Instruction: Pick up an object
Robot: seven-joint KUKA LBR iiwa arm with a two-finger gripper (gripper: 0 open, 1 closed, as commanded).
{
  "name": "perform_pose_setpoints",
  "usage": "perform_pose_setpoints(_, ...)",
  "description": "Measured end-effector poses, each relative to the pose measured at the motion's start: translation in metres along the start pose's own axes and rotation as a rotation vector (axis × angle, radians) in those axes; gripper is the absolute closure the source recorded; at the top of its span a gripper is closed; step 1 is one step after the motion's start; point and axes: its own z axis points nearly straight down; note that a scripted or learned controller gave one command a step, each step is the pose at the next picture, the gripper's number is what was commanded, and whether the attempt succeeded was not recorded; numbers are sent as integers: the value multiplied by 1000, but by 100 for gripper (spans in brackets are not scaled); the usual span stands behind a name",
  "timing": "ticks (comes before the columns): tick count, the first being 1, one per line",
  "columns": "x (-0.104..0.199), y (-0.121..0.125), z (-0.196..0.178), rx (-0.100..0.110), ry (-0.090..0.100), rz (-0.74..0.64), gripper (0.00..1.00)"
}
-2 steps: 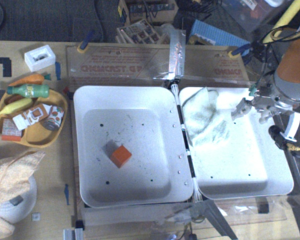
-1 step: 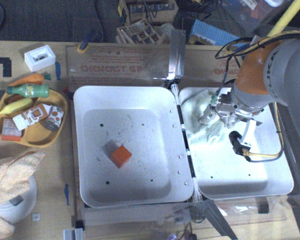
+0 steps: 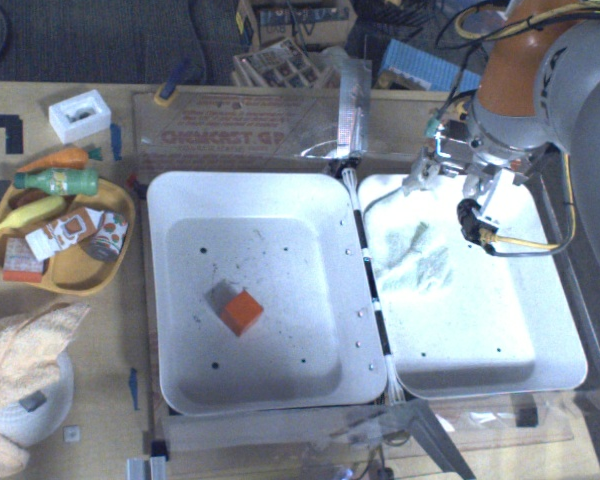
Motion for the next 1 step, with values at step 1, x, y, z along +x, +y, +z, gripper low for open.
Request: perform_pose_setpoints(1, -63, 14, 2, -2, -1, -12, 0)
